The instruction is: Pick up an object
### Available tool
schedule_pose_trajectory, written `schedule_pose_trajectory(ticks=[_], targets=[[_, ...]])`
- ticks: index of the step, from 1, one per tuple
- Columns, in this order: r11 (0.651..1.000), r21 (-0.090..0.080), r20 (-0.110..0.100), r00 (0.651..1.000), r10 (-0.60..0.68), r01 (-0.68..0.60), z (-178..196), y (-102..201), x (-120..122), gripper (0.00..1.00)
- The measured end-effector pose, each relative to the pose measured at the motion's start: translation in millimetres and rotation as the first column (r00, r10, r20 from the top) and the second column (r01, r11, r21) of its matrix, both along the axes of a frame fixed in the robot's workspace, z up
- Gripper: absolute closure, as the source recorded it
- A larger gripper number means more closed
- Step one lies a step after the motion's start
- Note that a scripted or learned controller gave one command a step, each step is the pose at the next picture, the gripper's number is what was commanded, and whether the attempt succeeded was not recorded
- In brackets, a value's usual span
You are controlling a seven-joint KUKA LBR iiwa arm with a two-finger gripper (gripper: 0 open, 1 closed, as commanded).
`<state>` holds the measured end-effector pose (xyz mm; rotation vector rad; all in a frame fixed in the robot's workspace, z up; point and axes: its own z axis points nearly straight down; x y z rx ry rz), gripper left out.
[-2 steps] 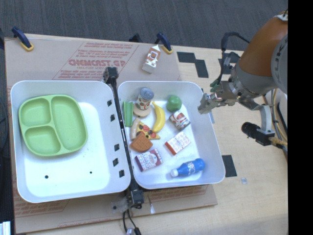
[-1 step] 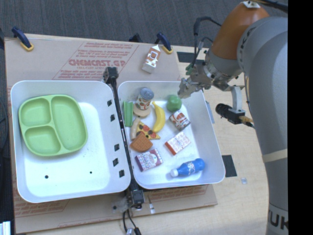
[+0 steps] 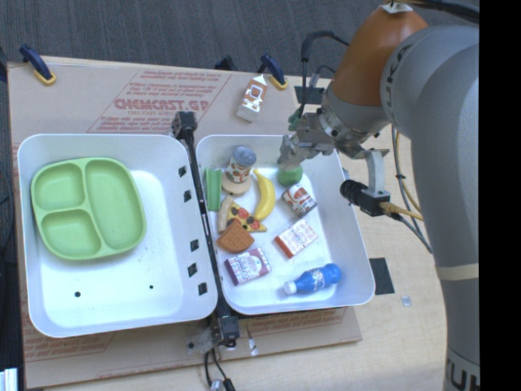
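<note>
Camera view: hand, grip unclear, directly above green object in right bin.

Looks like robotics lab to me. I see cardboard sheet clamped to bench with blue clamps, two white bins side by side, cables trailing off arm at right, grey carpet beyond far edge, toy food in right bin.
</note>
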<state>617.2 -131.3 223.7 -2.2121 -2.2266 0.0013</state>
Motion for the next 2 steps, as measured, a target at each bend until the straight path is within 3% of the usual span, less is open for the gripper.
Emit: schedule_pose_trajectory(ticks=[1,2], targets=[[1.0,0.0,-0.002,1.0,0.0,0.0,-5,25,-5,1.0],[1.0,-0.001,0.001,1.0,-0.003,0.003,14,23,-54,1.0]])
